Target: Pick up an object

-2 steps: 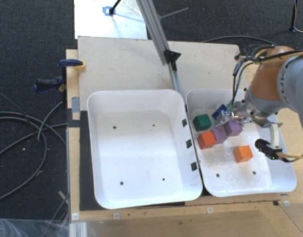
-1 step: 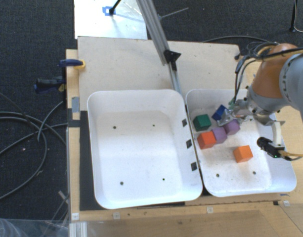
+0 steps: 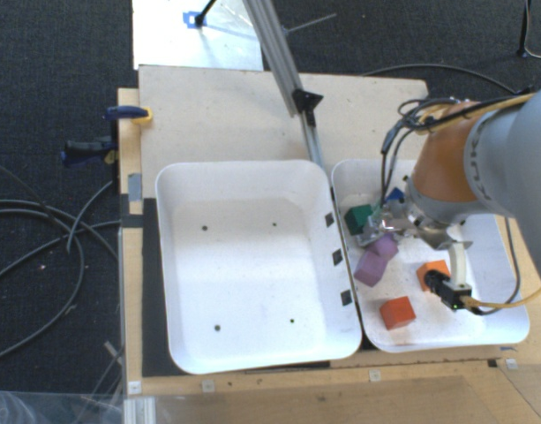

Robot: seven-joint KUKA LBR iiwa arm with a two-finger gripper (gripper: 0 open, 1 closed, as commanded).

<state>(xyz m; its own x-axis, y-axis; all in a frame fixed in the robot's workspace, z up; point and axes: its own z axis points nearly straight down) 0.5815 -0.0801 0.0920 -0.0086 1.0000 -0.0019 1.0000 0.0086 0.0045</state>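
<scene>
- No brand, label or writing legible anywhere.
- Tabletop (image 3: 226, 113): pale beige board w/ wooden edge along near side; dark carpet (image 3: 49, 60) around it, loose black cables (image 3: 41, 228) on the left.
- Blue clamp w/ yellow tip (image 3: 129, 113) grips tabletop's far-left corner; another dark clamp just below it on the left edge.
- Grey metal pole (image 3: 274, 42) slants from far centre down to the gap between bins.
- Left bin (image 3: 186, 343): shallow, white, a few small dark dots on its floor.
- Right bin (image 3: 508, 325): white, holds the objs.
- Purple block (image 3: 376, 260): lilac, boxy, tilted, near the bin's left wall, just under the wrist.
- Green block (image 3: 358, 215): dark teal, far-left part of right bin, touching or just beside gripper hardware.
- Red-orange cube (image 3: 397, 312): near-centre of right bin, apart from the others.
- Second orange piece (image 3: 433, 274): partly hidden by arm hardware.
- Arm (image 3: 482, 157): grey w/ orange band, reaches from right over right bin.
- Gripper (image 3: 382, 230) sits low betw. green and purple blocks; fingers' state – can't tell, hidden by wrist and cables.
</scene>
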